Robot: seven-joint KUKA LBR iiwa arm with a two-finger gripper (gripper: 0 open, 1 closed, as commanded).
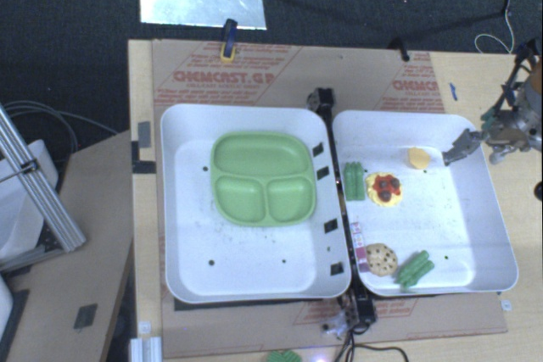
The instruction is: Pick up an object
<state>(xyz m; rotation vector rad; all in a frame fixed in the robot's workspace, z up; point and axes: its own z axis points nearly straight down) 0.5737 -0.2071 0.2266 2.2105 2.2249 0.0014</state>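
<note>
The right bin (475, 225) holds several toy foods. A yellow chunk (419, 158) lies near its back, and a yellow round with red topping (385, 188) sits just below it. A green bean bundle (353, 181) rests against the left wall. A speckled cookie (379, 258) and a green pod (415, 268) lie at the front. My gripper (459, 150) hangs over the back right of this bin, just right of the yellow chunk, and I see nothing held in it.
A green divided plate (261, 179) sits in the middle of the left bin (187, 254). Black clips (331, 225) line the seam between the bins. The cardboard base (254, 72) extends behind both bins.
</note>
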